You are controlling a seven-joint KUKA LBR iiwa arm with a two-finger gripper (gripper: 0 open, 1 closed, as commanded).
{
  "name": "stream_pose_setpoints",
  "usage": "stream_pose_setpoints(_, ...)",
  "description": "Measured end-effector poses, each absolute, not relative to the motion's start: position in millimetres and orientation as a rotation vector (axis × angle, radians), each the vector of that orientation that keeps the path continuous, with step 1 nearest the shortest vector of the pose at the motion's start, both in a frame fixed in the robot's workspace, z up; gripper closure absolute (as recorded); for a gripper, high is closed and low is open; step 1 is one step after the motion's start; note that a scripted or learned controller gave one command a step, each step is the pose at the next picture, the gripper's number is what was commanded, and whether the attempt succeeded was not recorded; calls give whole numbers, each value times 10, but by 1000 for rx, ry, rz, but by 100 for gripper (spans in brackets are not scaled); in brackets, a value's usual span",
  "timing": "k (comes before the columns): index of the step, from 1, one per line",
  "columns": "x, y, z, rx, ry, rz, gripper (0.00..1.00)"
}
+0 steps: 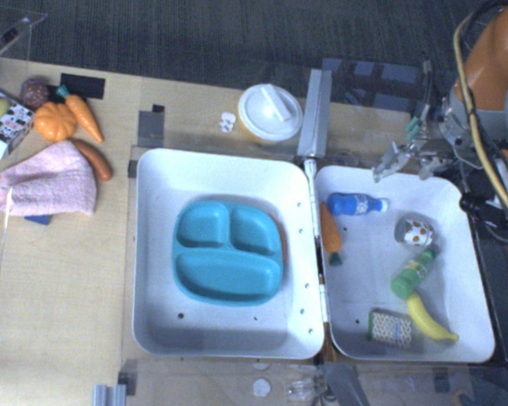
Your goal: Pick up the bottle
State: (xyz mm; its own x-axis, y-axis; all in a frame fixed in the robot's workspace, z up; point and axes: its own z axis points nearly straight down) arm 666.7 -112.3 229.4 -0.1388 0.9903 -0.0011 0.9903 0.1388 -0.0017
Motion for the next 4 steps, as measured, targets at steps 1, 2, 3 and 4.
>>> stream_pose_setpoints(1, 6685, -1037, 1394, -2028, -2395, 4, 0)
stream_pose_setpoints(2, 6736, -1000, 1209, -2045, -2404, -12, 0)
stream_pose_setpoints(3, 6785, -917, 1068, -2139, -2336, -24, 0)
stream_pose_setpoints(4, 6772, -924, 1062, -2082, -2387, -19, 0)
